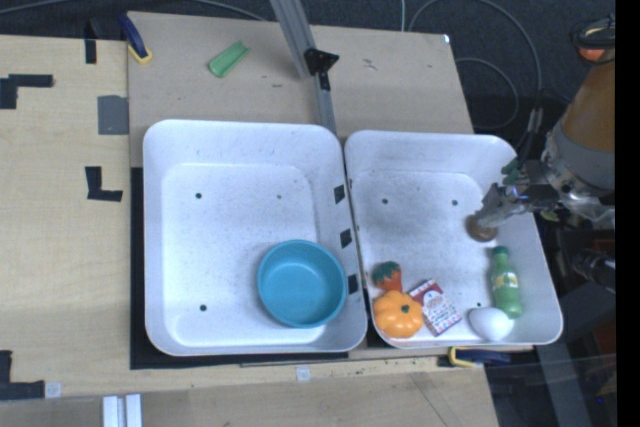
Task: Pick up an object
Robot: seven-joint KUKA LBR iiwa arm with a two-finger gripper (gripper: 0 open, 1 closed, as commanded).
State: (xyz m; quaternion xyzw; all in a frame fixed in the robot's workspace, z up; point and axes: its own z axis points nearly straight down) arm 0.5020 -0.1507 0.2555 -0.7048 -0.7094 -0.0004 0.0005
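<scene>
I am watching the gripper [487, 220] hanging low over the right bin [420, 150], close to its right wall, with the grey arm [585, 140] reaching in from the right. At this slant I cannot tell how the tool is set, and I am seeing nothing held in it. Its tip is sitting just above the green bottle [504, 282], near it but apart.

The bottle is lying along the right wall of that bin, pale green with a lighter band around its body, its neck pointing toward the gripper. Just below it a white egg-shaped piece [490, 323] is resting in the bin's near right corner. Left of that a small red and white packet [434, 305] is lying flat, and beside it an orange pumpkin-like toy [398, 315] is sitting against the bin's near left corner, with a small orange and green piece [387, 274] just above it.

In the left bin [200, 155] a blue bowl [300, 283] is standing upright near the front right corner.
</scene>
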